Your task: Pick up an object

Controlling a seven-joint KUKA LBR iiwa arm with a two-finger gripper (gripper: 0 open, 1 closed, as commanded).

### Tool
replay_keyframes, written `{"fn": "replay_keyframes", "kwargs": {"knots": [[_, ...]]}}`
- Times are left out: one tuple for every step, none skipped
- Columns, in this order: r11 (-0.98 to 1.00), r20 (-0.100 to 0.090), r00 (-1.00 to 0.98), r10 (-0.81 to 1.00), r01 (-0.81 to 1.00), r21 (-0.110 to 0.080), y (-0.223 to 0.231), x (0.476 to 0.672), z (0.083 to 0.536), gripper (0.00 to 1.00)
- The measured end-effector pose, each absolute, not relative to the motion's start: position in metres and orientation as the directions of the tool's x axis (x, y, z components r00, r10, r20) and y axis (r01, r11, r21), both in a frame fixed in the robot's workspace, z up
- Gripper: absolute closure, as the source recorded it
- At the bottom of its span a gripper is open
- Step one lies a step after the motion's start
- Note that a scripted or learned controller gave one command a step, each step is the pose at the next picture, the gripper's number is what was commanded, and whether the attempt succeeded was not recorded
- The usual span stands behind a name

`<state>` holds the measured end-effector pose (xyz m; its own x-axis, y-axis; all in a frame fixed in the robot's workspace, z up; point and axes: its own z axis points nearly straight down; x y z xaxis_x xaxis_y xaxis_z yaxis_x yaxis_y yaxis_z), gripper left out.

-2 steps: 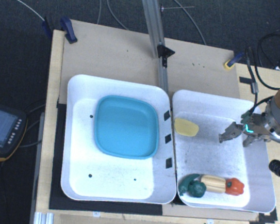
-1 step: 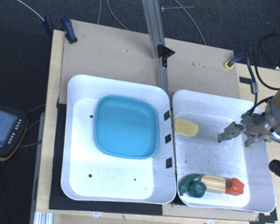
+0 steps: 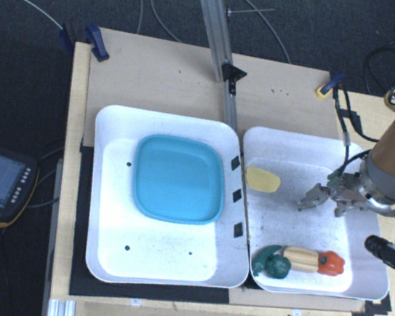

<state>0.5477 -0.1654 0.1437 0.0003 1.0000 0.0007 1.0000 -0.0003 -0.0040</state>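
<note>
Blue plate (image 3: 179, 179), yellow piece (image 3: 263, 179), green-tan-red toy (image 3: 298, 261), white bins (image 3: 103, 250).

Arm over the right bin, three objects and a blue plate in the bins

The gripper (image 3: 322, 198) hangs over the right bin (image 3: 298, 150), its fingers (image 3: 311, 199) spread apart with nothing between them. Just to its left lies a pale yellow piece (image 3: 262, 179) (flat, rounded). Below the gripper, along the bin's near edge, a green lump (image 3: 271, 263), a tan roll (image 3: 301, 259) and a red piece (image 3: 331, 263) sit in a row, touching. Well to the left, the left bin (image 3: 105, 184) holds a blue plate (image 3: 179, 179).
</note>
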Motion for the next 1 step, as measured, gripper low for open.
{"fn": "replay_keyframes", "kwargs": {"knots": [[0.000,0.001,0.000,1.000,1.000,-0.004,-0.1650,0.5465,0.0934,0.00]]}}
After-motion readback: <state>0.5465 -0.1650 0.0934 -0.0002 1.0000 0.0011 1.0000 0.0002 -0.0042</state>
